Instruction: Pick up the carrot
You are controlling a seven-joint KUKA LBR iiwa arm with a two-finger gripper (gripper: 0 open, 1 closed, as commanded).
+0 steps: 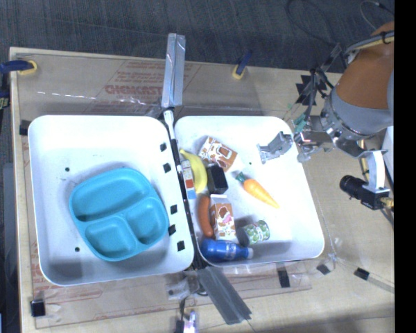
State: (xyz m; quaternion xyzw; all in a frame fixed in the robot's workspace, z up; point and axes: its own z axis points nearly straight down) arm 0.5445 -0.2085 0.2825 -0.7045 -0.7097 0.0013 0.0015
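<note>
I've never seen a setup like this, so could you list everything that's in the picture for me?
bins: 2, white, side by side on the bench
tray: 1, blue, three compartments, left bin
carrot: 1, orange, right bin, middle
banana: 1, yellow, right bin, left edge
cartons: 2, brown and white, right bin
sausage: 1, reddish, beside the lower carton
bottle: 1, blue, right bin, front
can: 1, green, beside the bottle
arm: 1, grey and orange, right
claw: 1, grey, above the right bin, up and right of the carrot
</note>
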